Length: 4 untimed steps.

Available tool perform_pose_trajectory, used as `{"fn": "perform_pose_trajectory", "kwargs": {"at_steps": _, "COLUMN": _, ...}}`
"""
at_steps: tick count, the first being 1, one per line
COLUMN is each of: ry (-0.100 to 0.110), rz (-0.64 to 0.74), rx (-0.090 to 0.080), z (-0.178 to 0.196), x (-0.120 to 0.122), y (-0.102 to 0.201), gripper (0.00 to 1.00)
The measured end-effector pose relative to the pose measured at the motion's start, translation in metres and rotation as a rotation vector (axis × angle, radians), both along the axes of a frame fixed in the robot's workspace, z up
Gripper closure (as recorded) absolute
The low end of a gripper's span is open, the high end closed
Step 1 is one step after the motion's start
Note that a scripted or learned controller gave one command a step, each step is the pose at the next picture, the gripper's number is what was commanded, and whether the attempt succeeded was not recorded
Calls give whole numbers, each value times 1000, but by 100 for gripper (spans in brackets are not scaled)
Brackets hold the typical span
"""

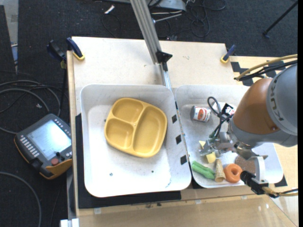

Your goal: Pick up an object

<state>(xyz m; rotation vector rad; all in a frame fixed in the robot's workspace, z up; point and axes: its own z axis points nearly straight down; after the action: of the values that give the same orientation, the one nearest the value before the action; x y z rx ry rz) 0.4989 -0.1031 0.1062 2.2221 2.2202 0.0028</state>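
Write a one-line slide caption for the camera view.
KUKA arm reaches into the right bin among a small can, green piece and orange ring; yellow divided plate sits in the left bin.

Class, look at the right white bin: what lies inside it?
The right white bin holds a small red-and-white can, a green bean-shaped toy, an orange ring and a pale cone. The grey and orange arm covers the rest.

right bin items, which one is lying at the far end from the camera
The small can with the red label, on its side near the right bin's far rim; the green piece and orange ring sit nearest.
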Motion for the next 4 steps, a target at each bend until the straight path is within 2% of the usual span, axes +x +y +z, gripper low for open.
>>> {"fn": "perform_pose_trajectory", "kwargs": {"at_steps": 3, "ry": -3, "rz": 4, "rx": -3, "z": 123, "x": -1, "y": -11, "gripper": 100}}
{"fn": "perform_pose_trajectory", "kwargs": {"at_steps": 4, "ry": -1, "rz": 9, "rx": 0, "z": 127, "x": 30, "y": 37, "gripper": 100}}
